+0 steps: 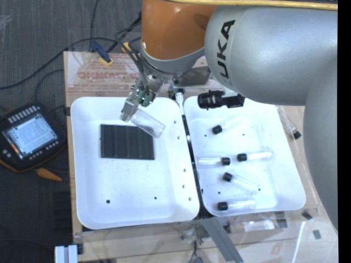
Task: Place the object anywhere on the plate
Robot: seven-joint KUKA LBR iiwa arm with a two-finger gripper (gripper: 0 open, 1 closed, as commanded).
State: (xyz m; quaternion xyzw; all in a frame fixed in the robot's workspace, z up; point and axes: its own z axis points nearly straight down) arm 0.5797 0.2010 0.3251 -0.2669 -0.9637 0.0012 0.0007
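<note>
A dark ribbed rectangular plate (127, 142) lies flat in the left white bin (109, 201), in its upper left part. My gripper (130, 110) hangs over the bin's far edge, just above the plate's upper right corner. It is shut on a clear plastic tube (149, 123), which slants down and to the right from the fingers. The tube's free end hovers beside the plate's top right corner. The big grey and orange arm covers the top right of the view.
The right white bin (285, 190) holds several clear tubes with black caps, among them one (227, 125) near the back and one (236, 205) at the front. A ridge (191, 163) divides the two bins. A teach pendant (30, 136) lies off the bench at left.
</note>
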